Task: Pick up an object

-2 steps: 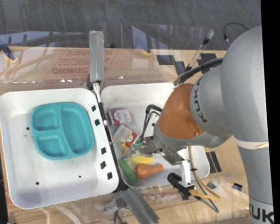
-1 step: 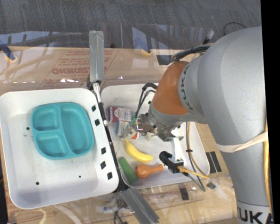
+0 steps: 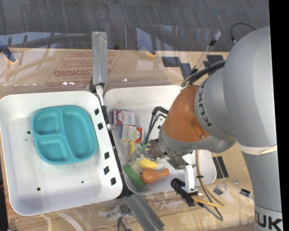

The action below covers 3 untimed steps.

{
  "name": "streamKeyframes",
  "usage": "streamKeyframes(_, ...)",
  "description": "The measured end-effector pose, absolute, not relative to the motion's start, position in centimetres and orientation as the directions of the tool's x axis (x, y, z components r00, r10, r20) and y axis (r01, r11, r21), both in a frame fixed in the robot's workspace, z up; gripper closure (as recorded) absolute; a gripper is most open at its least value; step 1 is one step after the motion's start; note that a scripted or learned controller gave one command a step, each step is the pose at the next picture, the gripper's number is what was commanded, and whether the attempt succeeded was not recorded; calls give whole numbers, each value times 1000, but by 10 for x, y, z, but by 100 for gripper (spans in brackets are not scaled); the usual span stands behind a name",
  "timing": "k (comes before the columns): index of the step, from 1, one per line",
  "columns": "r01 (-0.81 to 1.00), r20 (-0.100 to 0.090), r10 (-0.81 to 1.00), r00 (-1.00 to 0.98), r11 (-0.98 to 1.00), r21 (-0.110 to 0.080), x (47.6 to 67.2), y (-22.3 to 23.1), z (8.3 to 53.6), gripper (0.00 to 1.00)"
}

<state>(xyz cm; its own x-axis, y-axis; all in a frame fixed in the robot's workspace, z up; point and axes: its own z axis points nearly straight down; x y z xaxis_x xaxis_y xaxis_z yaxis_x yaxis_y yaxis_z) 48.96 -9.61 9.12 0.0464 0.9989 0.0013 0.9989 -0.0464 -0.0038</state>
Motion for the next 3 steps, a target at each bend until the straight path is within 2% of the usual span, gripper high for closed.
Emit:
streamKeyframes(1, 986, 0, 986, 168, -168, -2, 477, -71, 192, 0)
streamKeyframes(2, 998, 2, 998, -61, 61, -3, 496, -119, 91, 0)
streamKeyframes(3, 998, 1, 998, -65, 65, -5, 496, -119, 100, 100)
